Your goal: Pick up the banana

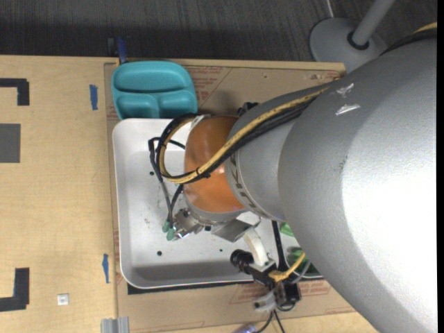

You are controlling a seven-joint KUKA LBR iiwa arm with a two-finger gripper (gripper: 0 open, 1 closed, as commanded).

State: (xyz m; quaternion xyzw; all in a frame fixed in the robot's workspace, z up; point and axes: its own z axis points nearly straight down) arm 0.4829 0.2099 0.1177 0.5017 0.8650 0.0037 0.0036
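My arm reaches in from the right and covers most of both bins. Its orange band (208, 165) hangs over the middle of the left white bin (135, 207). Below the band, the grey wrist end with the gripper (179, 226) points down toward the bin floor near the bin's centre, and the arm's own body hides what lies beneath it. A black and yellow cable (163, 159) loops off the wrist on its left side.
A teal moulded tray (154, 90) stands just beyond the left bin's far edge. A small green patch (287, 232) peeks out under the arm on the right bin's side. Brown cardboard (55, 186) surrounds the bins, with blue tape marks (105, 267).
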